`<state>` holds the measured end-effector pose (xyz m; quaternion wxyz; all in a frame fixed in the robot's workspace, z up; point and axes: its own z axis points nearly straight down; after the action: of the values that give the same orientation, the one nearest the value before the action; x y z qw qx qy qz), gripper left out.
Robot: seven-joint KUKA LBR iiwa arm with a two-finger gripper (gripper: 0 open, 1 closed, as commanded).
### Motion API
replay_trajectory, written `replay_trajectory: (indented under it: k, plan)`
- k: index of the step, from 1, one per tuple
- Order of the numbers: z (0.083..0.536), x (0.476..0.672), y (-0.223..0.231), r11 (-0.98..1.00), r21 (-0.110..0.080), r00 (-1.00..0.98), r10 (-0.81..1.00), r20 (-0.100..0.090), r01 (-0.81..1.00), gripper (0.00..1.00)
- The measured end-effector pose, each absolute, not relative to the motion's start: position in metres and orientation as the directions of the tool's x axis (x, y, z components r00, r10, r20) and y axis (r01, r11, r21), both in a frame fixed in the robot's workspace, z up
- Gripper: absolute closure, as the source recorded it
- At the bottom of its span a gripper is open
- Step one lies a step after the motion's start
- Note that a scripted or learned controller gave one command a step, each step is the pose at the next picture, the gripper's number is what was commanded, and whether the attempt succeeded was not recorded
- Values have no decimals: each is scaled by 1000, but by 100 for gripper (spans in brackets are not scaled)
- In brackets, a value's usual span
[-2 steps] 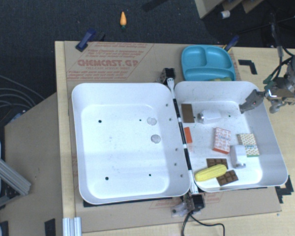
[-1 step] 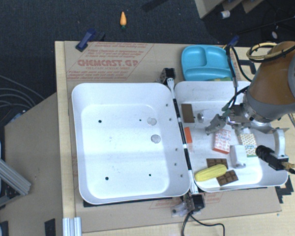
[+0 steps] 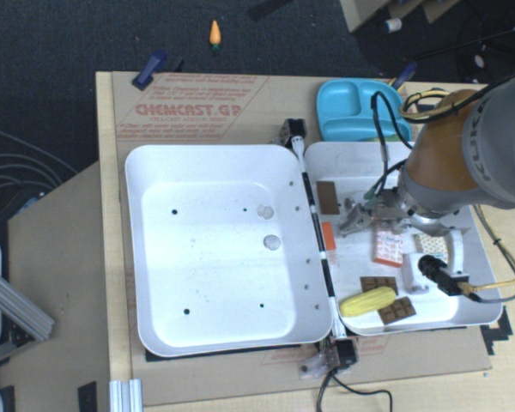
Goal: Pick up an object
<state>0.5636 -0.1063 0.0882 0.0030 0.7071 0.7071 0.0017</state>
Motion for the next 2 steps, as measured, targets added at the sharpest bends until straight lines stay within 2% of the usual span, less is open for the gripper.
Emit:
replay_trajectory:
  k: [1,2]
  plan:
    - [100,565,-108,-2,13,2,1000,-6,1000,100]
    - [99,565,-108,-2,11,2,1000,-6,1000,0]
